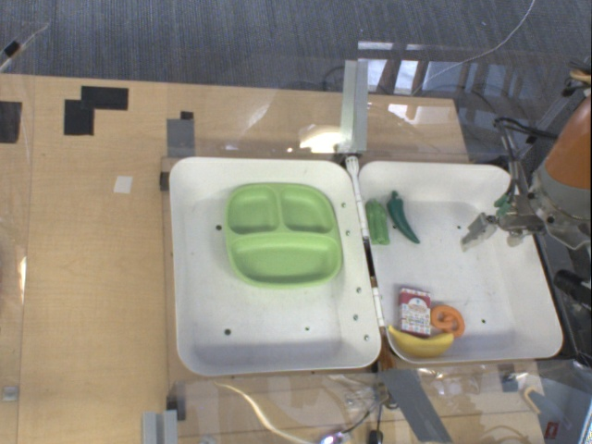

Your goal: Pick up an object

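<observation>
My gripper hangs over the right side of the right bin, open, with nothing between its fingers. A dark green pepper and a light green pod-like piece lie side by side at the bin's left wall, well to the left of the gripper. At the front of the bin a small red and white box, an orange ring-shaped piece and a yellow banana sit close together.
The left bin holds a green divided plate near its middle. A metal divider runs between the two bins. The arm's grey body and orange band stand over the right bin's far right edge.
</observation>
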You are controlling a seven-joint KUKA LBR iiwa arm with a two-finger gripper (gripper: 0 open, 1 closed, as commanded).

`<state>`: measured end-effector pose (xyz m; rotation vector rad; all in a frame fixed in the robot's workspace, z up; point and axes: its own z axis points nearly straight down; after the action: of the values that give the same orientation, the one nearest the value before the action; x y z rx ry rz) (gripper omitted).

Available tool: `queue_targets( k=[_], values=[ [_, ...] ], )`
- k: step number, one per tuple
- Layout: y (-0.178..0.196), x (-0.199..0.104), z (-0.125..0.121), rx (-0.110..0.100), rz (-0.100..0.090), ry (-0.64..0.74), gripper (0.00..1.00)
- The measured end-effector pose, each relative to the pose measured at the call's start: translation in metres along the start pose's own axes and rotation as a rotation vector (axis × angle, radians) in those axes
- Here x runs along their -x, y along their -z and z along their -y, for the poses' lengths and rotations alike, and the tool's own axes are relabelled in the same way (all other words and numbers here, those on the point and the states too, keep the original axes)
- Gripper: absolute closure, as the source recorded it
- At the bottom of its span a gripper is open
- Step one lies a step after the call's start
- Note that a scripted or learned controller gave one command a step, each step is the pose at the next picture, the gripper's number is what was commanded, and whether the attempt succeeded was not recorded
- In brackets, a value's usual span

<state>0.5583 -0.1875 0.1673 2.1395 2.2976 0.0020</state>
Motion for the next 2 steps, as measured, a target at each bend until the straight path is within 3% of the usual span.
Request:
queue_targets(
  k=[1, 2],
  values=[
    [0.080, 0.012, -0.036, 0.006, 0.002, 0.062, 0.00],
    [0.013, -0.067, -0.032, 0.001, -0.001, 0.100, 0.00]
  ],
)
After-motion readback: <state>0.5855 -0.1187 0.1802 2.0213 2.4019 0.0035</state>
